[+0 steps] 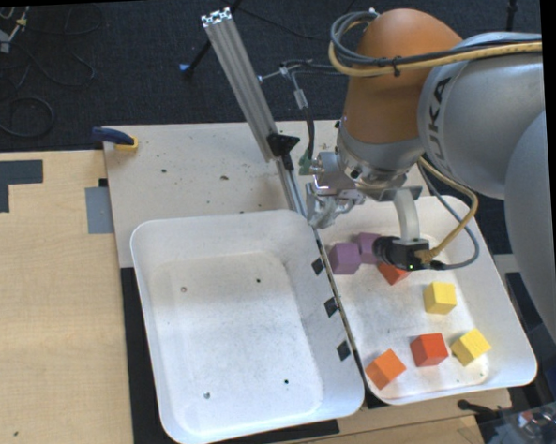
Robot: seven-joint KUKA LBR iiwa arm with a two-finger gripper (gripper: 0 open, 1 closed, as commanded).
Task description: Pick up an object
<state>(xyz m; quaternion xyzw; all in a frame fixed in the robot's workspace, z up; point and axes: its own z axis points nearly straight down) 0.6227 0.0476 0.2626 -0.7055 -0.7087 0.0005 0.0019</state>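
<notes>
Purple block (347,256) lies in the right bin (512,362), near its upper left corner, just beside the divider. Gripper (326,209) hangs above the block at the bin's upper edge; whether it is released or clenched cannot be told from this angle. A red block (391,273) sits partly hidden under a black wrist fitting (399,252). Two yellow cubes (440,296), an orange cube (386,366) and a red cube (429,349) occupy the lower part. Left bin (168,261) bears dark specks.

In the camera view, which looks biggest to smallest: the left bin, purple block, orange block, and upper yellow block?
1. Left bin, by far.
2. Purple block.
3. Orange block and upper yellow block: too alike to rank.
</notes>
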